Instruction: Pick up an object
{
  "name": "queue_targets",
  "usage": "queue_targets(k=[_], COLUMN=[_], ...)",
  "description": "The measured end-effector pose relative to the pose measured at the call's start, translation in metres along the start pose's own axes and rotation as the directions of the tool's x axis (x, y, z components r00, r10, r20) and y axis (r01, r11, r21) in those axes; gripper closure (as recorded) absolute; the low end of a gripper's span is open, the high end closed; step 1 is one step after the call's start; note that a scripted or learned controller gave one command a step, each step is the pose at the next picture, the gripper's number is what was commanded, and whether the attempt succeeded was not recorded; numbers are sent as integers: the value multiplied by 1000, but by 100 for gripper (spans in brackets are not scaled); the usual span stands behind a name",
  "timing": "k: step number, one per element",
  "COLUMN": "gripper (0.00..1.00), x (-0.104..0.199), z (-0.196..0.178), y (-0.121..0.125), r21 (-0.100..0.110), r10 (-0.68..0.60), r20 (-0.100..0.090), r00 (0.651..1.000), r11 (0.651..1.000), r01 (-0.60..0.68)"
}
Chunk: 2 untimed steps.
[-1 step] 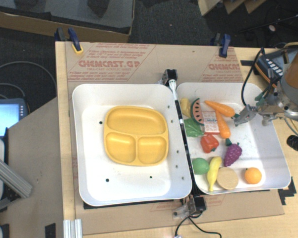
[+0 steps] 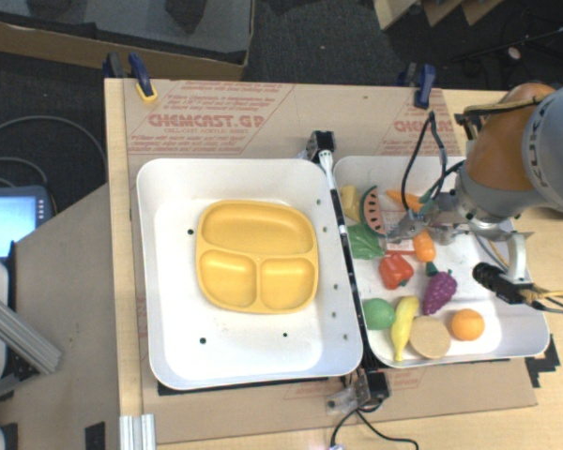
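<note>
My gripper (image 2: pixel 416 226) hangs low over the upper middle of the right bin (image 2: pixel 521 340), on the grey arm that reaches in from the right. Just below it lies a small orange carrot (image 2: pixel 422 248), and a watermelon slice (image 2: pixel 372 212) sits to its left. Further down are a red pepper (image 2: pixel 395 270), purple grapes (image 2: pixel 438 292), an orange (image 2: pixel 466 324), a yellow banana (image 2: pixel 403 321), a green lime (image 2: pixel 378 313) and a tan round biscuit (image 2: pixel 431 338). A green leafy piece (image 2: pixel 363 242) rests against the bin's left wall.
The left bin (image 2: pixel 169 336) holds a yellow divided plate (image 2: pixel 257 255). Black cables (image 2: pixel 422 157) loop over the right bin's top edge. A black fitting (image 2: pixel 499 283) with a cable sticks out under the arm at the right. Blue clamps (image 2: pixel 143 75) hold the board's far edge.
</note>
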<state>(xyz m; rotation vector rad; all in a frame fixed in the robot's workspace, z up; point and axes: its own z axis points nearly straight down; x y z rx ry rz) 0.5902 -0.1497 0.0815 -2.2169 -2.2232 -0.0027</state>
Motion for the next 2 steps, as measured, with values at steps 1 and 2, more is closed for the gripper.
queue_targets(k=[1,2], gripper=[100,100], x=[-3,67], z=[-19,-110], y=[2,49], r21=[-15,-14], r10=[2,-6], r20=[6,2], r00=[1000,1000], r11=[1000,1000], r01=[-2,6])
